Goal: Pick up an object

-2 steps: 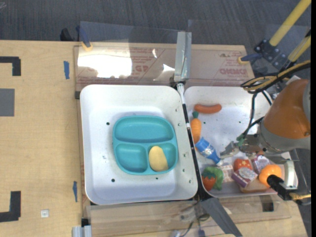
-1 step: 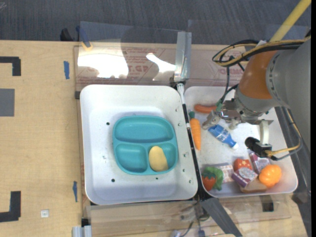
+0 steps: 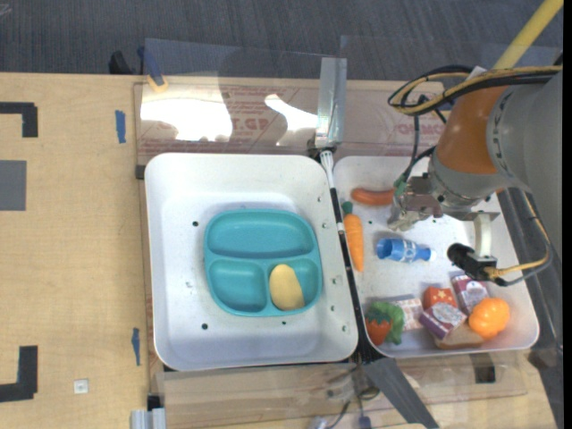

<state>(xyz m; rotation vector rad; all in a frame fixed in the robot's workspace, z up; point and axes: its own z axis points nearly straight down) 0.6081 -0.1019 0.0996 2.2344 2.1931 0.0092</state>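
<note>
Sitting close to the front edge of the right bin (image 3: 386,280) is a round orange fruit (image 3: 489,317), way over in the right corner. Just beside it, on the left, is a dark purple box (image 3: 445,322) with a red tomato (image 3: 437,296) touching its top. A small purple pack (image 3: 467,289) sits just behind the orange fruit. More to the left, still near the front, is a strawberry with green leaves (image 3: 382,322). The left bin (image 3: 179,195) holds a teal tray (image 3: 259,239) with three parts, and a yellow potato (image 3: 286,287) lies in its front right part. A bit farther back in the right bin, a blue bottle (image 3: 402,251) lies on its side in the middle. An orange carrot (image 3: 355,241) lies close to the wall between the two bins, pointing front to back. The claw (image 3: 409,214) hangs just behind the blue bottle, very near its left end, and I cannot tell if they touch. I cannot tell if the claw is open or closed, and I see nothing held in it. A red sausage (image 3: 371,197) lies just to the left of the claw, near the back of the bin. The grey arm with its orange band (image 3: 469,137) reaches in from the right, above the back of the right bin. Behind both bins is a shiny clear sheet (image 3: 223,114), with a metal post (image 3: 332,96) standing between them. The wooden bench (image 3: 63,239) spreads out to the left.
</note>
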